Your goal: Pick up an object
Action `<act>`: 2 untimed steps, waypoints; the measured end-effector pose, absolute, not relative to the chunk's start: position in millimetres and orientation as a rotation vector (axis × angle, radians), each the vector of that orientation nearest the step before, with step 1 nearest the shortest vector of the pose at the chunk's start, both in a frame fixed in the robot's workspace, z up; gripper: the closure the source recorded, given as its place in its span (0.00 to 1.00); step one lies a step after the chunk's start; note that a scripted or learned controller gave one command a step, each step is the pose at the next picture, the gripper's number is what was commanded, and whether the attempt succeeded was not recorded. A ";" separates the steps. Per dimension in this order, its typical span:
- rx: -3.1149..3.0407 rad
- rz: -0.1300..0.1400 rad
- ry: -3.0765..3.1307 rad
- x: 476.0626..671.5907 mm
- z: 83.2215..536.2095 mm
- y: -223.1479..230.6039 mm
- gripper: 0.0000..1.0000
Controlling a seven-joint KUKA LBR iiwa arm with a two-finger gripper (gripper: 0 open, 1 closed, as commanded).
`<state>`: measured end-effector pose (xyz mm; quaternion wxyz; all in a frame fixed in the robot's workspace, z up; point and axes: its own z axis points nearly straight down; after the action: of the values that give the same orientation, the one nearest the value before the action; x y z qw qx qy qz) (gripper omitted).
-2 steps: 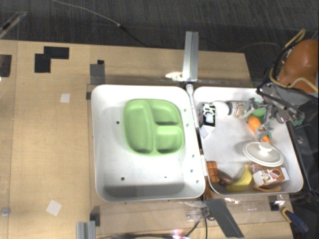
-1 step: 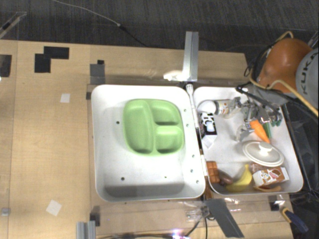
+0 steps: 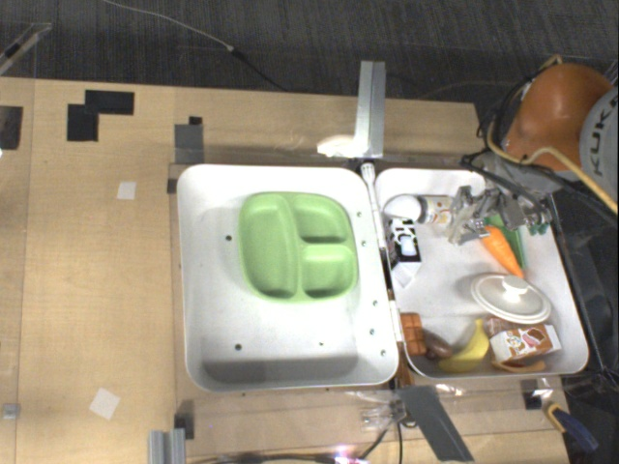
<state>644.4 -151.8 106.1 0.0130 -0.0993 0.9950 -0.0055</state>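
Orange carrot (image 3: 501, 247) lies near the right bin's (image 3: 440, 276) far right corner, just beside the gripper (image 3: 469, 222); whether its fingers grasp anything cannot be told. Nearby: white lid (image 3: 510, 299), banana (image 3: 468, 347), carton (image 3: 523, 342). Green tray (image 3: 295, 246) occupies the left bin (image 3: 213, 288).
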 end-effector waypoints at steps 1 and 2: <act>-0.561 -0.013 3.075 649.5 195.3 -207.9 1.00; -0.565 -0.008 3.080 648.8 192.2 -206.1 0.00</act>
<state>648.8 -206.1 192.2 0.0053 -0.1805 0.9836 -0.0026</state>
